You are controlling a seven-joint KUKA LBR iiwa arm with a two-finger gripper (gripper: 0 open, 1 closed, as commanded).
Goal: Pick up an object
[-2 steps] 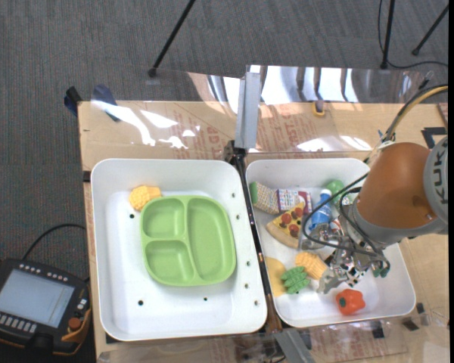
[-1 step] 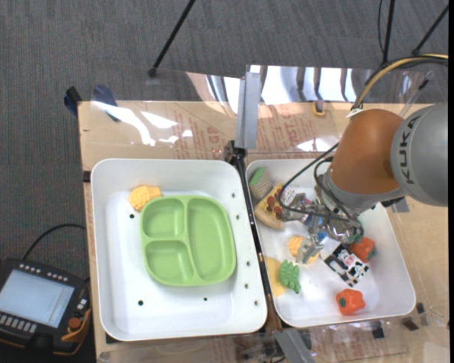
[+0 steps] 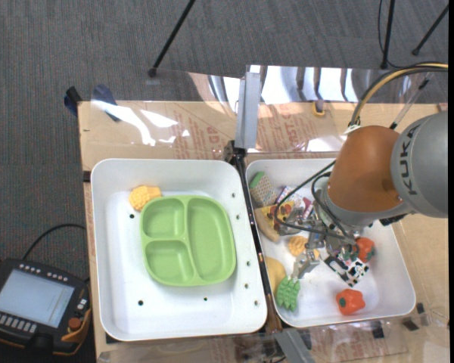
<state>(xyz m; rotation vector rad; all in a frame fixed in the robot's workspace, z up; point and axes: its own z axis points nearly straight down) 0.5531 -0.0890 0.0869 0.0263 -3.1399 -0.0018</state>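
Down at the far left sits a teach pendant on the floor. On the bench, the left bin carries one green divided plate with three compartments, and one small yellow toy touching its upper left corner.

The right bin is where the picking goes on. Along its left side lies a crowd of small toys: a green toothed block near the front, a yellow piece just behind it, and a heap of mixed bits further back that I can't sort out from here. The gripper hangs low over the middle of this bin, and I cannot tell how it is set. Just to its right lies one black-and-white checkered block, with one orange pepper-like toy in front.

That green block looks the likeliest pick: light, hard plastic, probably a bit slippery, best pinched across its flat sides rather than its teeth.
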